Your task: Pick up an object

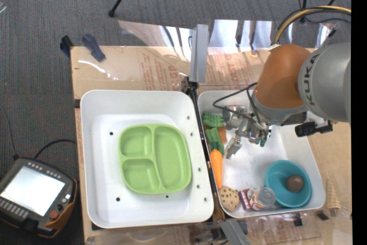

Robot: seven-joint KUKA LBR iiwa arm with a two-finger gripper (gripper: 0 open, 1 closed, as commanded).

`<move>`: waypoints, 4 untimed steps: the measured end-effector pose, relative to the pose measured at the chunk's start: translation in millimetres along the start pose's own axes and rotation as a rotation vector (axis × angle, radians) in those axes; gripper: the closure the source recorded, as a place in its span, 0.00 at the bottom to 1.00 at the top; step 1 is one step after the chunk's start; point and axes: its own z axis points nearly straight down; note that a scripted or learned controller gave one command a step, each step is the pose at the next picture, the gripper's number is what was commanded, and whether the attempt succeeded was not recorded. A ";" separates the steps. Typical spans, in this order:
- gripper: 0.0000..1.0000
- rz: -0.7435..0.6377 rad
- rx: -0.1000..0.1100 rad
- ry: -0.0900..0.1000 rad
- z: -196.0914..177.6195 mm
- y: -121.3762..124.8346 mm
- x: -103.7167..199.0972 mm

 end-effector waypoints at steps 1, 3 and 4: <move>0.00 0.074 0.004 0.000 0.3 -84.9 28.4; 0.00 0.185 0.000 -0.001 -0.4 -51.0 -50.5; 0.00 0.241 0.001 0.000 -0.3 3.7 -29.9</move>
